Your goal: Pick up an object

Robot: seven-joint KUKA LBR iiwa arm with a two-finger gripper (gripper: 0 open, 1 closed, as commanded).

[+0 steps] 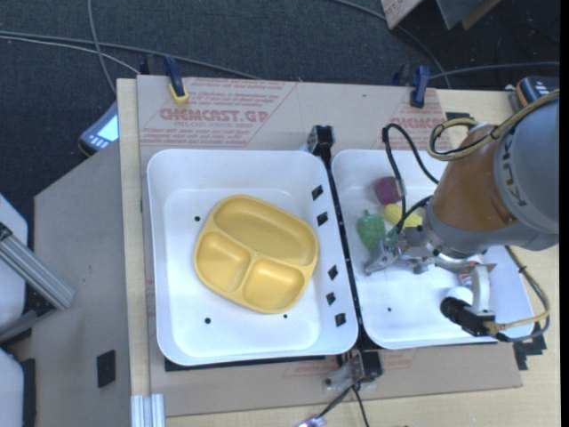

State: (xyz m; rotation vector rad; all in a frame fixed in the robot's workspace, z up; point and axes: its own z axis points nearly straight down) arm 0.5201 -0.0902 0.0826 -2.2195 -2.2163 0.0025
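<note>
In the right bin [418, 327], the gripper [384, 254] hung beside a green object [370, 229]; the arm [484, 194] partly hid a yellow object [393, 213], and its grip couldn't be judged

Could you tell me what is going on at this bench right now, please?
A grey KUKA arm reaches in from the right over the right bin, with its gripper low beside a green object. A purple object and a yellow one lie just behind it. Nothing is visibly held yet. The left bin holds a yellow divided plate.
</note>
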